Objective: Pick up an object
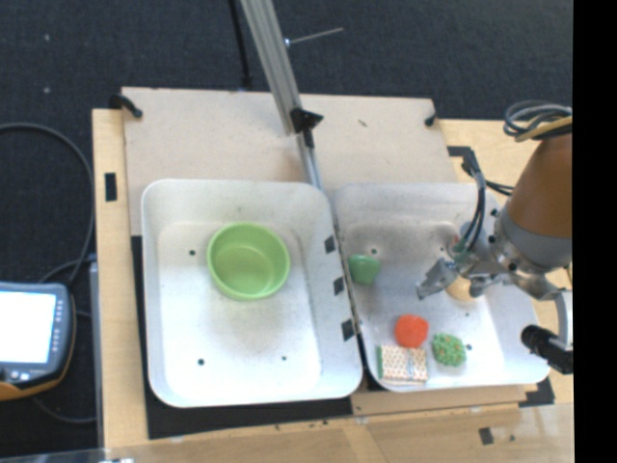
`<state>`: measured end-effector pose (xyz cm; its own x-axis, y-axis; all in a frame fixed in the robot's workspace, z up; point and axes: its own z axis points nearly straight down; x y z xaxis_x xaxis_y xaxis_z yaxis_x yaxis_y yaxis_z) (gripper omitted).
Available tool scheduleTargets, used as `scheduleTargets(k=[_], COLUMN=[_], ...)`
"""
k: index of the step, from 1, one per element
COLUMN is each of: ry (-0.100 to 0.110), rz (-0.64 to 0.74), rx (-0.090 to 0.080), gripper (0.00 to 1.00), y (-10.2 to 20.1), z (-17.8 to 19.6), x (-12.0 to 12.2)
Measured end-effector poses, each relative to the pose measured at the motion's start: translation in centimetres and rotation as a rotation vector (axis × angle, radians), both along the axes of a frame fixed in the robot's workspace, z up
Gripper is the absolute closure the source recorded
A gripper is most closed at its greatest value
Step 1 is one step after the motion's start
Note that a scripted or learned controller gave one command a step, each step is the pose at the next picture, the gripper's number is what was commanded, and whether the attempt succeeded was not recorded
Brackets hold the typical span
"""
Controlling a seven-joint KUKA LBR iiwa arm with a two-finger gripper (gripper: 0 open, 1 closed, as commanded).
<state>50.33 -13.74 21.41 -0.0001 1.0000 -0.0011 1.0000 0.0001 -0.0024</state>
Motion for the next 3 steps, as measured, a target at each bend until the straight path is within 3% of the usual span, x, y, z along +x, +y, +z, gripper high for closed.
scheduleTargets(k=[2, 3], ry=[-0.001, -0.007], rz=[-0.001, -0.006], rx=[0.0, 0.001], gripper=[0.0, 1.0], y=[-0.7, -0.8], z=[-11.4, -10.1], x=[0.1, 0.3])
